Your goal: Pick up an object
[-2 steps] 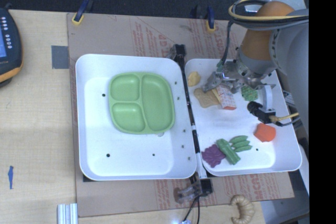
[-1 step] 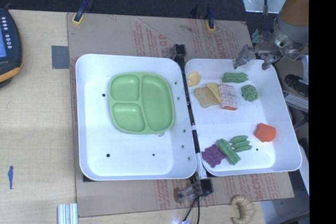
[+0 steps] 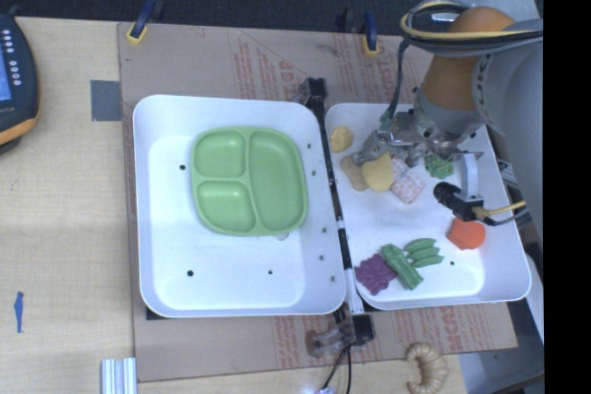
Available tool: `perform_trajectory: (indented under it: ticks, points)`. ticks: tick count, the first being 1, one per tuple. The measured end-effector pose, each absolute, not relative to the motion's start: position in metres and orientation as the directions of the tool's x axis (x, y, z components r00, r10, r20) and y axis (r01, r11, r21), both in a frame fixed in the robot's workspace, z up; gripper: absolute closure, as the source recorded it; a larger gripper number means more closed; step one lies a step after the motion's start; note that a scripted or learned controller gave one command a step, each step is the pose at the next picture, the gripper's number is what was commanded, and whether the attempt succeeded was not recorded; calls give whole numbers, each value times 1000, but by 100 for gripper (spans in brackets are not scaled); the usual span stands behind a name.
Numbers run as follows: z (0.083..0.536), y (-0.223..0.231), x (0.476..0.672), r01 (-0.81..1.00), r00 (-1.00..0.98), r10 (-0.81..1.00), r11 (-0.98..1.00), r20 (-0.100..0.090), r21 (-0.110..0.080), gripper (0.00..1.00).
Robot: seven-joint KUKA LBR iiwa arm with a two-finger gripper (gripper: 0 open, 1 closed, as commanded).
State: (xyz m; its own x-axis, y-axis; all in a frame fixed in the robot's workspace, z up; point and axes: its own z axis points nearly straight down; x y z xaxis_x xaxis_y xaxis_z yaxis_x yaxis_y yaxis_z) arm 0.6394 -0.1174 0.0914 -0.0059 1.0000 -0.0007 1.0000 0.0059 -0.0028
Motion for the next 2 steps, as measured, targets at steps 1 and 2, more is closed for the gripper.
perform_trajectory:
  ticks: [1,2]
  points:
    - [105,-118,641,1000,-6,1000,6,0,0,100]
    - [105,-118,641,1000,-7,1000,7,0,-1,0]
